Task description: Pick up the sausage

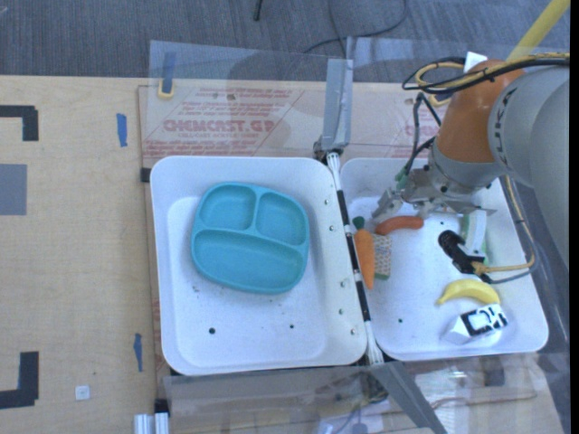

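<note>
The sausage (pixel 401 226), short and reddish-orange, lies crosswise in the upper left part of the right bin (pixel 520 333). My gripper (pixel 403 208) is directly over it, coming down from the grey arm with the orange band at the upper right. The gripper's underside touches or nearly touches the top of the sausage, and its body hides the contact.
Just left of and below the sausage lies an orange carrot (pixel 364 257), with a speckled pale piece (pixel 384 257) beside it. A banana (pixel 469 291) and a black-and-white item (pixel 479 321) lie at the front right. A green-and-white item (pixel 476 230) is under the arm. A blue divided plate (pixel 251 238) sits in the left bin (pixel 181 333).
</note>
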Motion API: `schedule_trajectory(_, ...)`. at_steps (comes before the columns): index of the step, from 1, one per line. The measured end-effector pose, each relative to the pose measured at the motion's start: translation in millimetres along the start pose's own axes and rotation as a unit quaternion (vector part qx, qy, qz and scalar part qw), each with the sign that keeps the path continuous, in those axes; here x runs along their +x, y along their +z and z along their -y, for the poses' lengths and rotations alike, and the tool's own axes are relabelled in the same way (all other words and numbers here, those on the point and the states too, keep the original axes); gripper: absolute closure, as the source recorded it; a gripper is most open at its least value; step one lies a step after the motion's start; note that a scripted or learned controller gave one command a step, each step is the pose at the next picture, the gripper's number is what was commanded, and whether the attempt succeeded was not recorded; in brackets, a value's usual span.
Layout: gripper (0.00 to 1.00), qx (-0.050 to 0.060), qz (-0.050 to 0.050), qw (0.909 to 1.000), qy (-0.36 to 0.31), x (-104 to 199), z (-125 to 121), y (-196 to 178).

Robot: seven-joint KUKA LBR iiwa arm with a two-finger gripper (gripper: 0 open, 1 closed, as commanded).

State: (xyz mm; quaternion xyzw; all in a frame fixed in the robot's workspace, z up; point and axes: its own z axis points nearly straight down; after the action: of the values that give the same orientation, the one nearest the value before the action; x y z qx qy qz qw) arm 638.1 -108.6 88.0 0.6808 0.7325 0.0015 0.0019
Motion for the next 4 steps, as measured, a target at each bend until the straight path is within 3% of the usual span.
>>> schedule_trajectory(1, 0.0, 0.0, 0.0, 0.9998, -0.021, -38.3, 12.7, 0.1)
schedule_trajectory(2, 1.0, -0.003, 0.001, 0.9998, -0.02, -40.4, 11.0, -12.5)
schedule_trajectory(3, 0.0, -0.003, 0.001, 0.9998, -0.019, -40.6, 11.2, -12.2)
schedule_trajectory(4, 0.0, 0.005, -0.003, 0.998, 0.062, -61.8, -10.1, 1.4)
